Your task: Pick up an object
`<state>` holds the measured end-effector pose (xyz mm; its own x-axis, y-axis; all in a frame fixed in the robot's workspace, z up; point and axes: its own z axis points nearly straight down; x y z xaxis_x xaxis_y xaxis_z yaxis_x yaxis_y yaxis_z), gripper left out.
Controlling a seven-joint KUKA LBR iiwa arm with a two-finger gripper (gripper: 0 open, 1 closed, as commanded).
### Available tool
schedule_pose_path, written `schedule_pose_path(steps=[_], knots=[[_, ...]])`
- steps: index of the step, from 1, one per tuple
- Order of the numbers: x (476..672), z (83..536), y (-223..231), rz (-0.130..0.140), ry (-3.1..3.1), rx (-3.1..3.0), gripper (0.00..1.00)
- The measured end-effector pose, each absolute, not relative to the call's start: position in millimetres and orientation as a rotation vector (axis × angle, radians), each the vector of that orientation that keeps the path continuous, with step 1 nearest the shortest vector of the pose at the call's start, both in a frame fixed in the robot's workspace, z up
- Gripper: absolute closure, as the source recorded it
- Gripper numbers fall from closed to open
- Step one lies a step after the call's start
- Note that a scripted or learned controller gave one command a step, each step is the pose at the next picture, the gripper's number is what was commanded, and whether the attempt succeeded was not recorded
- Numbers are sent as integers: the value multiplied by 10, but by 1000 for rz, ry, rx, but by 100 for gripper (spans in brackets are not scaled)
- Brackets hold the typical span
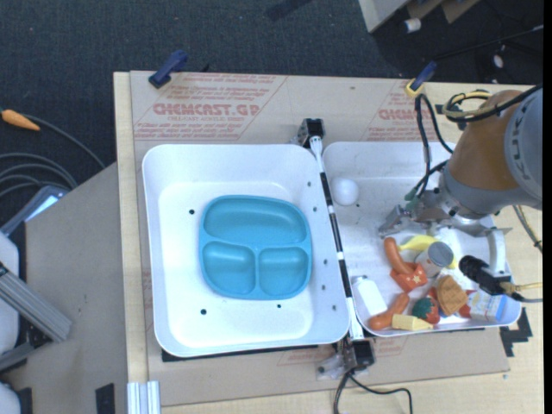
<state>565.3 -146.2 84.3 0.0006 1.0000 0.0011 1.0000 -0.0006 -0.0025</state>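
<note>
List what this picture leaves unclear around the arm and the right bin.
- Gripper: too small in the camera view to tell whether it holds anything.
- Right bin: its far right part is covered by the arm.
- Toy pile: pieces overlap and are too small to name singly.

The bench bears two white bins, left and right, side by side.

A brown bench top stands on dark carpet, with grey cables at left.
</note>
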Motion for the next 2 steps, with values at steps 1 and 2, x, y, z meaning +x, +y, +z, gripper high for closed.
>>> schedule_pose_path(steps=[1, 2], knots=[[6302, 849, -1314, -1, -2222, -2221, 0], [5367, 843, -1334, 1, -2220, -2221, 0]])
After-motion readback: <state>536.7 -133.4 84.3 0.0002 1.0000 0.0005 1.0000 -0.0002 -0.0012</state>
